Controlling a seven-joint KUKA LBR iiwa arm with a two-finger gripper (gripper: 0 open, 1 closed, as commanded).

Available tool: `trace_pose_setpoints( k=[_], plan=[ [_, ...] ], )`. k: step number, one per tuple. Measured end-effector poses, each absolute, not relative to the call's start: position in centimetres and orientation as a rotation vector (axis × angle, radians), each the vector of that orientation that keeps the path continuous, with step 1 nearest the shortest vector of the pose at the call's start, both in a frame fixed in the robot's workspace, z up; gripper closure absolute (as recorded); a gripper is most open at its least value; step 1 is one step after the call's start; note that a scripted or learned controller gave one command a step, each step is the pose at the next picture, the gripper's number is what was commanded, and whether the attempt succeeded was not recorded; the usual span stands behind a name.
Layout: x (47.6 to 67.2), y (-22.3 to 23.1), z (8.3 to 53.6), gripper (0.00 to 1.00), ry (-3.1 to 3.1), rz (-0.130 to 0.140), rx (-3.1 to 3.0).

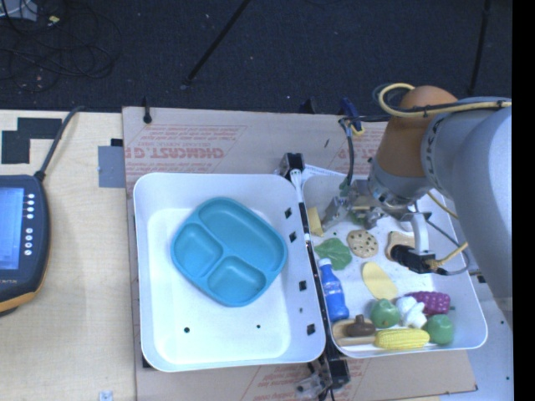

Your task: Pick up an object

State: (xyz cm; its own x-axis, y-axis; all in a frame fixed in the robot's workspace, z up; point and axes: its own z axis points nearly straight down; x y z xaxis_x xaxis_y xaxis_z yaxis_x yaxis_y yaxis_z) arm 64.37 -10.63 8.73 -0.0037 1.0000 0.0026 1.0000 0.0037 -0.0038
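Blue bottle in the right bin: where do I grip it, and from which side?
Probably grip the blue bottle across its body, midway along, coming straight down from above. It lies flat, lengthwise beside the right bin's left wall, white cap toward the far end. Fingers would straddle its narrow width, though the wall side looks tight.

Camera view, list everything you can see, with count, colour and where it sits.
Bins: two, white, side by side on the bench.
Divided plate: one, blue, left bin.
Bottle: one, blue, right bin's left side.
Cookie: one, tan, right bin centre.
Corn: one, yellow, right bin's front.
Grapes: one bunch, purple, right bin's front right.
Pendant: one, dark with an orange edge, left on the bench.
Gripper: one, grey, low over the right bin's back.
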Motion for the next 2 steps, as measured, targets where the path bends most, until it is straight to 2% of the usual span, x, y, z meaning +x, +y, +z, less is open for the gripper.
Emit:
trace_pose_setpoints(
  k=[1,2],
  plan=[
    [62.58,-9.13,9.11,0.00,-2.228,0.010,-2.242],
    [63.25,-9.67,8.87,0.00,-2.221,0.008,-2.228]
  ],
)
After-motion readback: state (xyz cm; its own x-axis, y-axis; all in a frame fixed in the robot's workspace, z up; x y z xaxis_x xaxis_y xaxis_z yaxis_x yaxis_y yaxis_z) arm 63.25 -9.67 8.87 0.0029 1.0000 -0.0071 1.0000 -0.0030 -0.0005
